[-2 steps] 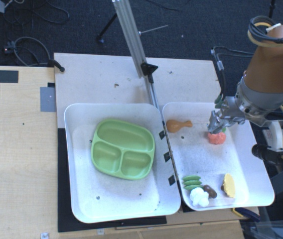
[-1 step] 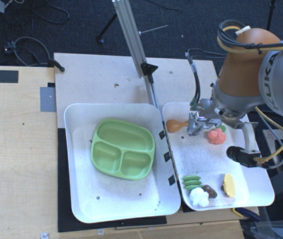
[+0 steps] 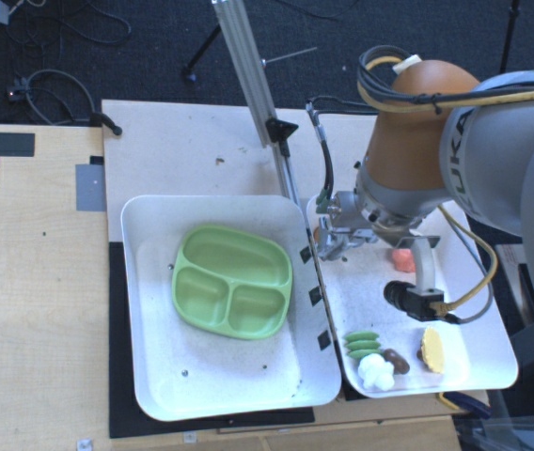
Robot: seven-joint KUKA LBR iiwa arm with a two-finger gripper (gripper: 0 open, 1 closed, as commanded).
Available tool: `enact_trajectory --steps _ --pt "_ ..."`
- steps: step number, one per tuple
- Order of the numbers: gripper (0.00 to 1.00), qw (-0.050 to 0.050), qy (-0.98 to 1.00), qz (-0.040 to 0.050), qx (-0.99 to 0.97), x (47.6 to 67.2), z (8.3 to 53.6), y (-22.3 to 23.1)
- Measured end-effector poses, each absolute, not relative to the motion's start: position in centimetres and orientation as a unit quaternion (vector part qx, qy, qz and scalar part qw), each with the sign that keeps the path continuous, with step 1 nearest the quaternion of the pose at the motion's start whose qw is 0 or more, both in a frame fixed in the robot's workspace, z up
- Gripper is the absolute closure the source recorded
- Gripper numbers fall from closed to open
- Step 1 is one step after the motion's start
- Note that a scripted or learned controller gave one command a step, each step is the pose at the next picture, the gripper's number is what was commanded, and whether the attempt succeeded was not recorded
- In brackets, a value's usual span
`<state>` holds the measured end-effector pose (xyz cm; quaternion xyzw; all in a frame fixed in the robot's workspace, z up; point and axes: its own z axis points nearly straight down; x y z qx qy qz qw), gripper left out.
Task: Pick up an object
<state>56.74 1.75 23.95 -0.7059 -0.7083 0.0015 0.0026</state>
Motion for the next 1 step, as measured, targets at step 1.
enact_trajectory --steps 1 --pt "1.00 0.001 -0.708 0.0009 -0.706 58.04 23.93 5.95"
